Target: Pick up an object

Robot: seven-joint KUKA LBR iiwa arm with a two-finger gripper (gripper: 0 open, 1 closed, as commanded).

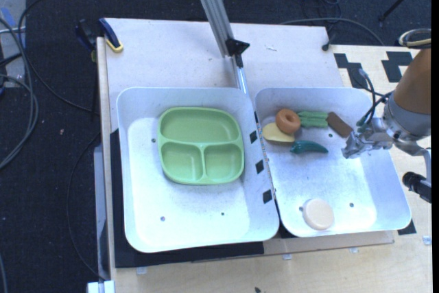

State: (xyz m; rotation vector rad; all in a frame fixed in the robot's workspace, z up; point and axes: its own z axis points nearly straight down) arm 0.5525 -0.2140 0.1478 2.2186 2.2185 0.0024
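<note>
Several toys sit bunched at the back of your right bin (384,213), and the gripper (351,147) hovers just beside the brown piece (338,123), so you're on the approach and need a descent next.

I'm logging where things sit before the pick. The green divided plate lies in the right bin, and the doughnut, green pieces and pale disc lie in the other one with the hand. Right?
Not quite. The camera view shows the green divided plate in the left bin. The doughnut, green pieces and pale disc lie in the right bin, where the hand is.
</note>
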